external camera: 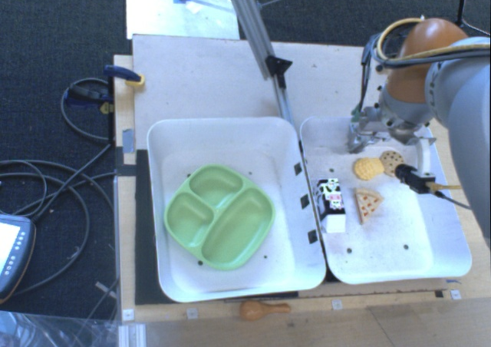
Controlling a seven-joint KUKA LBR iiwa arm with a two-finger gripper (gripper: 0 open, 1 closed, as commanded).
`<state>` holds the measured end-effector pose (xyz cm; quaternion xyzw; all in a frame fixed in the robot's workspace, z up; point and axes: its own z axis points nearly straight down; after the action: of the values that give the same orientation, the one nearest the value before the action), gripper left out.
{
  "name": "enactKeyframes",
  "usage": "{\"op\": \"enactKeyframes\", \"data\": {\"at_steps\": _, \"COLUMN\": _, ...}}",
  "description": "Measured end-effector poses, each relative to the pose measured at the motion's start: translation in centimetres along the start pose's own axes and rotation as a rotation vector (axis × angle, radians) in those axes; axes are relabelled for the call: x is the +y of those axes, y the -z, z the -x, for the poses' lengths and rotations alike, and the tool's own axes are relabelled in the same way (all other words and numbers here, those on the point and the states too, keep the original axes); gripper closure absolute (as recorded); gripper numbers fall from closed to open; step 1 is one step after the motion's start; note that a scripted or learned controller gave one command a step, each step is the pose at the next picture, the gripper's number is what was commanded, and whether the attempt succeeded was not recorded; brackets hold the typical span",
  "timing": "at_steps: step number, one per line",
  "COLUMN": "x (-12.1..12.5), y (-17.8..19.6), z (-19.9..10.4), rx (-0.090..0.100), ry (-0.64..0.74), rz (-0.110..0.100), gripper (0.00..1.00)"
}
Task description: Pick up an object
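Bench [207,77]: pale board on dark carpet, bearing two shallow white bins side by side.
Left bin [165,142]: white, holds one green plate.
Green plate [220,217]: light green, divided into three compartments, lying flat near the bin's middle, turned at a slant.
Right bin [453,249]: white, floor lightly speckled; holds four small things and the tool end of the arm.
Yellow cookie [367,168]: round, waffle-patterned, flat on the bin floor in the upper half of the right bin.
Brown cookie [390,160]: round, spotted, just beside the yellow cookie on its right, touching or nearly so.
Pizza slice [368,203]: small wedge, orange crust with red topping, below the two cookies, apart from them.
Small carton [331,204]: white box with black patches, lying near the right bin's left wall, left of the pizza slice.
Arm [460,100]: grey, with an orange band at the top, entering from the right over the right bin.
Gripper [362,140]: metal, low over the upper part of the right bin, just above the yellow cookie; state of the tool cannot be told from this slant, and nothing is seen in its grasp.
Metal pole [253,23]: grey, slanting from the top edge down to the gap between the bins.
Wooden piece [265,308]: brownish, on the bench's front edge below the left bin.
Cables [54,184]: dark loops on the carpet to the left.
Clamp [126,77]: blue and yellow, at the bench's left edge.
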<state>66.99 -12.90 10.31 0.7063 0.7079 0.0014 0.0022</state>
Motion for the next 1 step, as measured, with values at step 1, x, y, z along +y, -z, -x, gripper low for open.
{"op": "enactKeyframes", "data": {"at_steps": 1, "x": 0.56, "y": 4.66, "z": 0.53, "rx": 0.0, "ry": -0.001, "rz": 0.002, "gripper": 1.0}}
